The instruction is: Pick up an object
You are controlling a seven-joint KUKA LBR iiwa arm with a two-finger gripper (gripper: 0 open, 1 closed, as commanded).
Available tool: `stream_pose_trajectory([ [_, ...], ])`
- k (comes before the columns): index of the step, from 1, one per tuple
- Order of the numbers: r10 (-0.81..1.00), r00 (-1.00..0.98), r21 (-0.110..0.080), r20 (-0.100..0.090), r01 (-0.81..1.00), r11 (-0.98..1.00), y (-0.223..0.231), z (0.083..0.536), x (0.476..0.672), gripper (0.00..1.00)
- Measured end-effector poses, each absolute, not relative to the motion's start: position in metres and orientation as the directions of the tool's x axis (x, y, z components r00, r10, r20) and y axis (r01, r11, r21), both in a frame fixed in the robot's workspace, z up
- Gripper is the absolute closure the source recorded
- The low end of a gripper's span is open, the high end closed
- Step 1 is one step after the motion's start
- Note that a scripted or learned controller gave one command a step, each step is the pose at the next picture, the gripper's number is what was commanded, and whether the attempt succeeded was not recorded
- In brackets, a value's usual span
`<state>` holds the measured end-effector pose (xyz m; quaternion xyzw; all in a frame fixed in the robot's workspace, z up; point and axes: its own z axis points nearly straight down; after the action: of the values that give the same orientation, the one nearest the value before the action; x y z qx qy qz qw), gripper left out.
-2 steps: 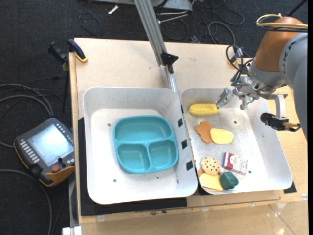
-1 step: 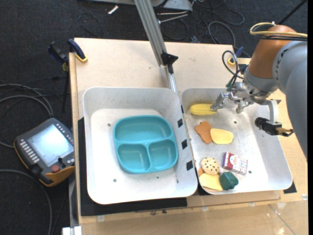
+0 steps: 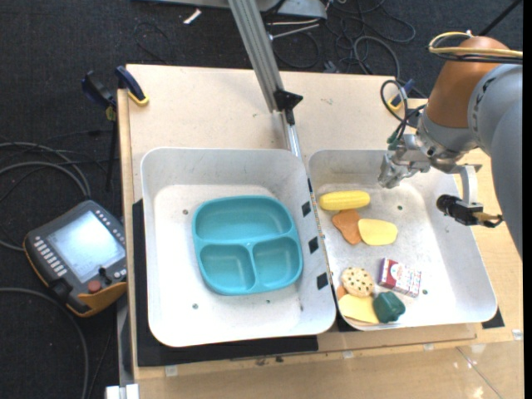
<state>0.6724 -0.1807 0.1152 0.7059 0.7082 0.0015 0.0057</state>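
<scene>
Filling most of the frame, a pale wooden bench [image 3: 208, 106] carries two shallow white bins side by side. At the upper right the grey arm [image 3: 499, 106] with its orange band [image 3: 455, 90] reaches in, and it is the biggest thing above the bench. The left bin [image 3: 166, 189] sits left of centre and holds a teal divided plate [image 3: 247, 243] with one long compartment on top and two smaller ones below. The right bin [image 3: 453, 239] sits right of centre and holds a cluster of small toy foods. A slanted metal pole [image 3: 259, 44] runs from the top centre down to the seam between the bins.

The gripper [image 3: 391, 175] hangs over the upper part of the right bin, just above and to the right of the foods; nothing shows between its fingers, and whether they are spread or closed I cannot tell.

Among the objects to pick, a yellow corn-like piece [image 3: 344, 199] lies highest, lengthwise across the bin. Just below it lie an orange wedge [image 3: 347, 225] and a rounded yellow slice [image 3: 378, 232], touching each other. Lower down are a small red and white box [image 3: 400, 278], a speckled cookie [image 3: 358, 282], a pale yellow slice [image 3: 357, 309] and a dark green piece [image 3: 388, 307], bunched near the bin's lower edge.

At the lower left of the frame, off the bench, a teach pendant [image 3: 76, 256] rests on the dark floor.
</scene>
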Motion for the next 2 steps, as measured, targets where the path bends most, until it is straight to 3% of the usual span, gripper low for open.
stream_pose_trajectory([
  [2, 1.0, -0.002, 0.006, -0.002, 1.0, 0.002, -0.181, 0.216, 0.67, 1.0],
])
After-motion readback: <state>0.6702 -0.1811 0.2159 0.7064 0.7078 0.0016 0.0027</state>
